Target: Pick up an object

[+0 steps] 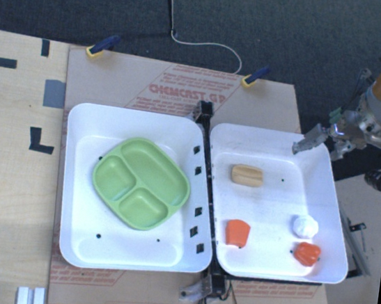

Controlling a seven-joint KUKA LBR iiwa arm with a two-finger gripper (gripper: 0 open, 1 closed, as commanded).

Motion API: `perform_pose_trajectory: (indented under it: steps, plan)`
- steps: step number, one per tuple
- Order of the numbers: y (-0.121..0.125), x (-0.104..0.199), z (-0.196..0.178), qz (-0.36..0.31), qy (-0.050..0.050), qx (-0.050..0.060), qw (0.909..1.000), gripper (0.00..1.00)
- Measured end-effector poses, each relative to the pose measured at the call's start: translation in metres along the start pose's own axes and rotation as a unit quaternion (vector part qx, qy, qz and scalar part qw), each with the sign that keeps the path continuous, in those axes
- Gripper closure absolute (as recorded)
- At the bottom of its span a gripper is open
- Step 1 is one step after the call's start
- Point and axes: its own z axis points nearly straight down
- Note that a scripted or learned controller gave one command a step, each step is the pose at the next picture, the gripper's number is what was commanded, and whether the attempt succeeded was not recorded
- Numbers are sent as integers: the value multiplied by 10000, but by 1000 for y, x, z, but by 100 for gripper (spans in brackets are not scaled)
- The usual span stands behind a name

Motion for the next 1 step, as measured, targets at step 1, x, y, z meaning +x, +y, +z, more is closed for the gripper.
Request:
perform_pose_trajectory:
  steps: [1]
  plan:
    - [-4, 20, 144, -6, 20, 65, 10000, 0]
